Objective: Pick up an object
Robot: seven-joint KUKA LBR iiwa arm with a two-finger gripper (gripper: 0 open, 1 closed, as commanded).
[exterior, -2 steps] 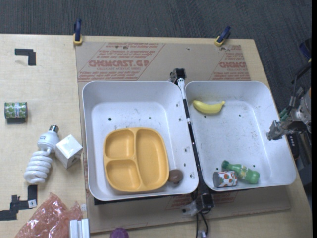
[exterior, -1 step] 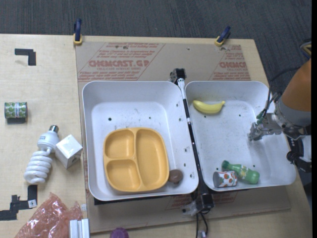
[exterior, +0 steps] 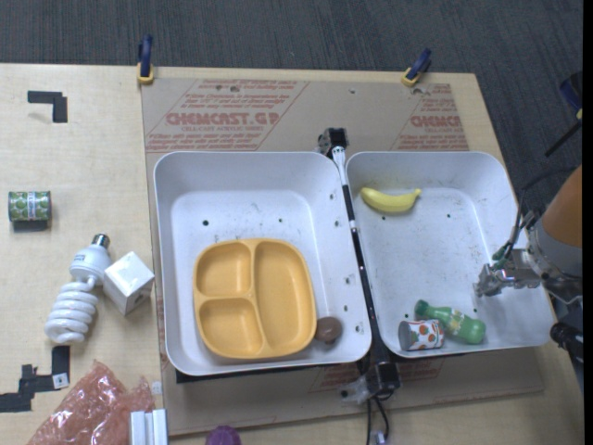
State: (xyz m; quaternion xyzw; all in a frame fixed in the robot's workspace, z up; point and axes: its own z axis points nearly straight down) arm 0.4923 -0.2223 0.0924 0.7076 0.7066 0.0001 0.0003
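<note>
**Gripper at the right wall of the right bin, nothing seen held**

Two white bins are seen side by side on a brown board. The gripper [exterior: 501, 273] is found at the right wall of the right bin [exterior: 463, 170], with the arm [exterior: 565, 239] reaching in from the right. Whether it is open or closed cannot be told at this size, and no object is seen in it.

In the right bin, a banana [exterior: 389, 198] lies near the far wall. A green bottle [exterior: 451, 321] lies on its side near the front wall, just left of and below the gripper, and a small can [exterior: 421, 334] with a red and white label rests just beside the bottle's left end.

In the left bin [exterior: 176, 202], a yellow divided plate [exterior: 254, 297] is laid flat, and a small brown round object [exterior: 328, 329] sits at its right front corner.

On the bench to the left, a spiral light bulb [exterior: 76, 299], a white cube [exterior: 129, 281] and a small green can [exterior: 29, 207] are seen.
</note>
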